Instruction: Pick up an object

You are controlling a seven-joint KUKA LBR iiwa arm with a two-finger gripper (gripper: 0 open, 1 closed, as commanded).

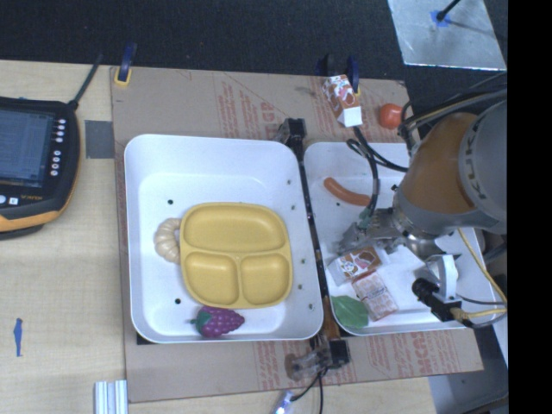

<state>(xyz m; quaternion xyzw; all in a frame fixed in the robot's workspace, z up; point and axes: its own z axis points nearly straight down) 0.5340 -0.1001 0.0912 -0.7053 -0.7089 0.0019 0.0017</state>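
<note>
Arm [448, 175] looms over the right bin [323, 158], gripper [366, 231] low near its centre; whether the jaws are wide or narrow, you cannot tell. Packets [358, 264] sit just at its 6 o'clock, sausage [345, 191] at 11, green leaf [350, 311] further toward 6. Aim for one packet's middle, descend straight, and close only once the fingers straddle it.

Arm [461, 175]: bulky rounded grey housing with a broad orange band. Black cables loop off the band's left edge. Metallic grey wrist hardware sits beneath the band.
</note>
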